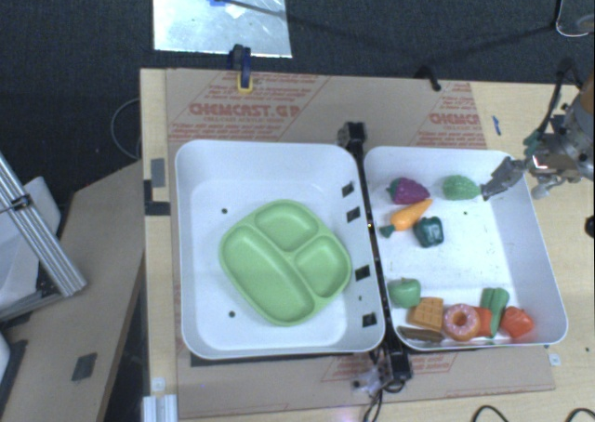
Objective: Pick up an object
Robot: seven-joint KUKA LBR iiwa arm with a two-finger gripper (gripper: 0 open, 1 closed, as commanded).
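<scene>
Overhead, two white bins are seen side by side on the tabletop (521,104). The left bin (200,188) is occupied by a green divided plate (284,262), with bare white floor left around it on all sides. In the right bin (539,253), the toys are gathered in two groups. Along the far edge lie a purple vegetable (407,191), a green leafy piece (459,188), an orange carrot (409,216) and a dark green block (429,232). Along the near edge lie a green round piece (404,293), a waffle (428,314), a pink doughnut (461,321), a green pepper (495,299) and a red piece (516,321). A broad strip of bare floor is left between the two groups.

The gripper (497,181) is seen over the far right corner of the right bin, close to its rim and just beside the green leafy piece. Nothing is seen held by it; how far the jaws stand apart cannot be told.
</scene>
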